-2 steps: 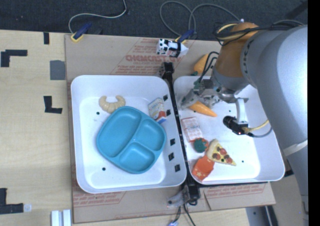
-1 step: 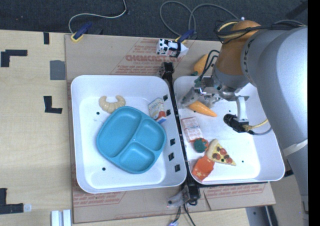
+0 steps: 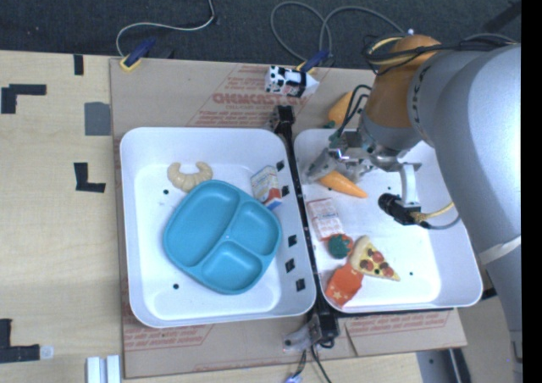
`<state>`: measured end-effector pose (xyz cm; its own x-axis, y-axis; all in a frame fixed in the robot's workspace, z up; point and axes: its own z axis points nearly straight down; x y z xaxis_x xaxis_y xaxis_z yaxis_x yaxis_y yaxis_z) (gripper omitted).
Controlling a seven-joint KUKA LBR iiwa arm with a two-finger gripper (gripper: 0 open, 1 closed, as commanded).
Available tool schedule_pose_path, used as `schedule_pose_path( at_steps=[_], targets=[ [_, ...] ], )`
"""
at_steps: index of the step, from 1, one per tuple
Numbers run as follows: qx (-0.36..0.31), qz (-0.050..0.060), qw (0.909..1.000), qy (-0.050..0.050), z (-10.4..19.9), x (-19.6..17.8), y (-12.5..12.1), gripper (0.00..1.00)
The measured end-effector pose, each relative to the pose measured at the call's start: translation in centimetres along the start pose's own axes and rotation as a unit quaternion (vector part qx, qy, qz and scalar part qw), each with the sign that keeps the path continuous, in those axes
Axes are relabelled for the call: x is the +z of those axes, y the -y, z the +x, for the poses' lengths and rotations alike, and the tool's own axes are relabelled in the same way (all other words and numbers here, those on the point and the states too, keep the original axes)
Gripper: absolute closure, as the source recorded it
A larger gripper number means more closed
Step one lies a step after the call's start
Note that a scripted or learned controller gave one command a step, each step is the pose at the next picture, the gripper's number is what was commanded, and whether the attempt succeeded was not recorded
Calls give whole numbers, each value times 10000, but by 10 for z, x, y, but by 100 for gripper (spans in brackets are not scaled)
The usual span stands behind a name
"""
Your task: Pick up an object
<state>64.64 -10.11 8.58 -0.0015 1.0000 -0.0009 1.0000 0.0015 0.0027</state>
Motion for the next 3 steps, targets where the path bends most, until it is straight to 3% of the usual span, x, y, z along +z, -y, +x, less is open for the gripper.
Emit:
schedule_pose_path(
  at_steps=[3],
  targets=[
    [-3,7,10000,-8,4,0,-13,0]
  ],
)
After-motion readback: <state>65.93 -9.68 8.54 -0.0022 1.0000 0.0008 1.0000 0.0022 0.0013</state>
